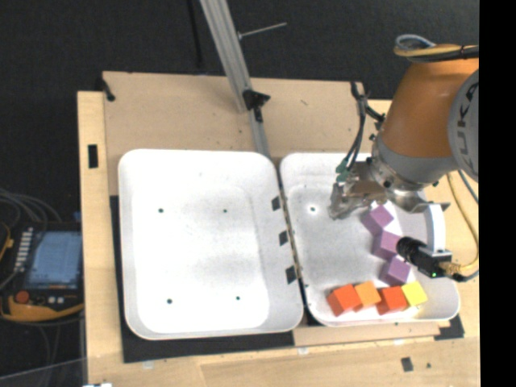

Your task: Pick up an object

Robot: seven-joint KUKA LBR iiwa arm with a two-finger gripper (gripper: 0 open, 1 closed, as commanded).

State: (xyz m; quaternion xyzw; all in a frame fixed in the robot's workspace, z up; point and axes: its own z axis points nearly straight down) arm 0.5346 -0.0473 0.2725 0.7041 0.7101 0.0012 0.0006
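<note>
Over the right bin (314,176), the gripper (345,201) hangs at its upper middle; I cannot tell its grip state. 3 purple blocks (385,243) trail down-right from it, the nearest just beside it. Orange and yellow blocks (376,297) line the bin's lower wall, well apart from the gripper.

I see my arm (427,119) reaching in from the right, its orange band uppermost and the grey wrist bent downward beneath it. The end effector (345,204) hangs low at the wrist's left side, pointing down. I cannot make out its tip clearly.
</note>
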